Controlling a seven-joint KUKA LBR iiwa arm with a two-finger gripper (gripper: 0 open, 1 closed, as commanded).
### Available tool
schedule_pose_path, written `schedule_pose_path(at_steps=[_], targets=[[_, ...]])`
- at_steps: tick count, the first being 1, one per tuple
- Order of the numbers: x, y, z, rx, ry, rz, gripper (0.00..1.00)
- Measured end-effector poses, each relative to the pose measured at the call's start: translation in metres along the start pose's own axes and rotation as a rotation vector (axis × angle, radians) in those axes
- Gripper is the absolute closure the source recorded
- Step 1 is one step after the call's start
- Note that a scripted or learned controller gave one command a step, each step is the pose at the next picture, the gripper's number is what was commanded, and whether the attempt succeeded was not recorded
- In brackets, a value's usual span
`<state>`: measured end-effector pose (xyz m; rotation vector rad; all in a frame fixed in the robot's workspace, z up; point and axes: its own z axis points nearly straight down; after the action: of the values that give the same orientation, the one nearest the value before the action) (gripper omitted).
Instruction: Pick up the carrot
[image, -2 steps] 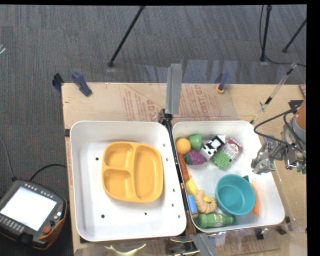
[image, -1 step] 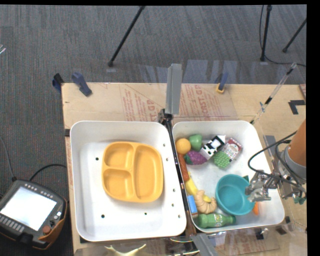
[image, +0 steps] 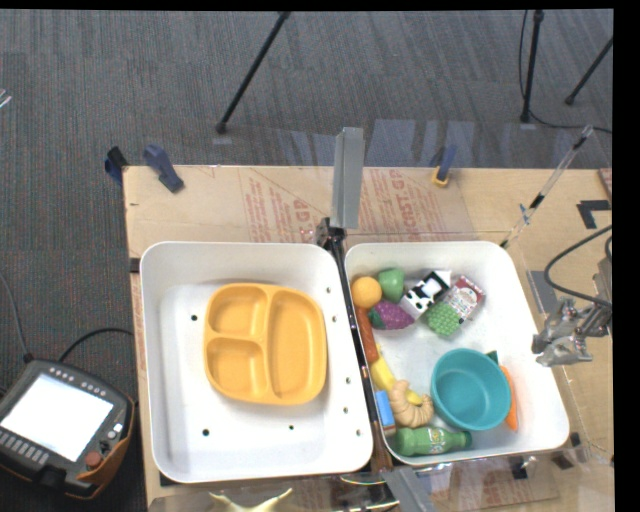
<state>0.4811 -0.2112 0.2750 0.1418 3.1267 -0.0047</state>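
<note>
Carrot (image: 510, 397) seen in right bin (image: 520, 270), thin orange strip by right wall, tucked just behind teal bowl (image: 470, 389), touching it. Carrot not yet picked up. End effector (image: 568, 338) seen outside right bin, at right edge of counter (image: 250, 205), near carrot but apart. End effector state: cannot be told. Whole pick left: reach, grab, lift.

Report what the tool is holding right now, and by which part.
Nothing is held. The tool sits outside the right bin, apart from the carrot beside the teal bowl.
</note>
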Motion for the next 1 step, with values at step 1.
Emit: schedule_pose_path(at_steps=[1], targets=[[0.0146, 0.0961, 0.0775, -0.004, 0.018, 0.163, 1.0]])
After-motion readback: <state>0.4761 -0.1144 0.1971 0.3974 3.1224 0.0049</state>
